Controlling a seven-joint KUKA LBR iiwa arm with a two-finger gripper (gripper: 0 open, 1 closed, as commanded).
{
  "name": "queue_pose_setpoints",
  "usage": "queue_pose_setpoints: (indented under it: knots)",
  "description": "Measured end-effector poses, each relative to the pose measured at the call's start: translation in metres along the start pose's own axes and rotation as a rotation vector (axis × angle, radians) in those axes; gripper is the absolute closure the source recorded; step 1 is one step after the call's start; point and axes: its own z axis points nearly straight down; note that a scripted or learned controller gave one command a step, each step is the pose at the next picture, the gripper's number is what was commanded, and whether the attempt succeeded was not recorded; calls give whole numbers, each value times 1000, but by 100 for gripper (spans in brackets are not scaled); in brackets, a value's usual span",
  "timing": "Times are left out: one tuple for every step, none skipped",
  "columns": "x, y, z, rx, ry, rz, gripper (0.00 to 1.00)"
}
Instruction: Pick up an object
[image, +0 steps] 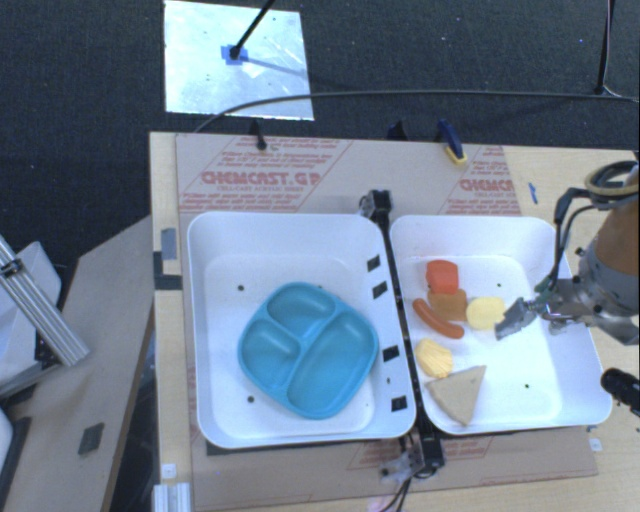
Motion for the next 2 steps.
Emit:
queue_pose_setpoints:
  knots:
    - [0, 3, -5, -11, -2, -3, 0]
    - [10, 6, 52, -7, -1, -2, 0]
